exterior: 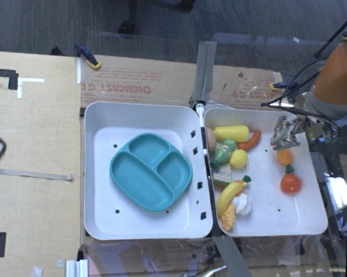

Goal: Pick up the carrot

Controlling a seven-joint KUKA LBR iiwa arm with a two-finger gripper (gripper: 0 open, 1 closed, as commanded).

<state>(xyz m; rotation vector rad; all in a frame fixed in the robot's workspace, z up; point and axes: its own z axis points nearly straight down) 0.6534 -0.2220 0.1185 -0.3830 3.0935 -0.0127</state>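
I see the gripper (284, 140) low over the right bin (307, 224), in that bin's upper right part, with the arm's orange band (336, 70) above it at the frame's right side. Right below the fingertips sits the carrot (285, 158), a small orange piece with a green end pointing away from the gripper; the metal fingers come down to its top, but I cannot tell whether they are apart or closed on it, since the wrist hardware blurs into them. Just below the carrot lies a tomato (290, 183). Left of the carrot, well apart, a cluster lines the right bin's left wall: a yellow corn-like piece (232, 132) at the top, a red sausage (249, 140) curving beside it, a green vegetable (223, 151), a lemon (238, 159), and lower down a banana (230, 194). The left bin (97, 177), far from the carrot, carries a teal divided plate (151, 171).
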